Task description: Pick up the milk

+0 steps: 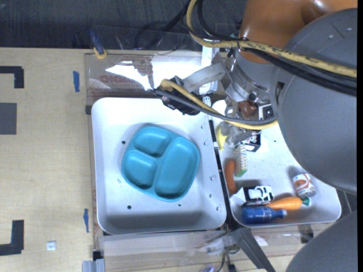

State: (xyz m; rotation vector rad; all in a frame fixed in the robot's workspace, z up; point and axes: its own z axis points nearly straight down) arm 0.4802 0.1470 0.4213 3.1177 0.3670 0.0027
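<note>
While the arm (306, 67) hangs over the R bin (329, 211), gripper (243, 136) sits low near that bin's upper-left corner; can't tell its state. Milk (258, 194), black/white carton, lies in R bin's lower part, just above a blue bottle (256, 213), beside an orange carrot (288, 203). Also a sausage (229, 175) and small can (303, 184). L bin (108, 152) holds a teal divided plate (160, 161).

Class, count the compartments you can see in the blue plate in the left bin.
3: two smaller compartments on the left side of the blue plate, one above the other, and one larger on its right.
</note>
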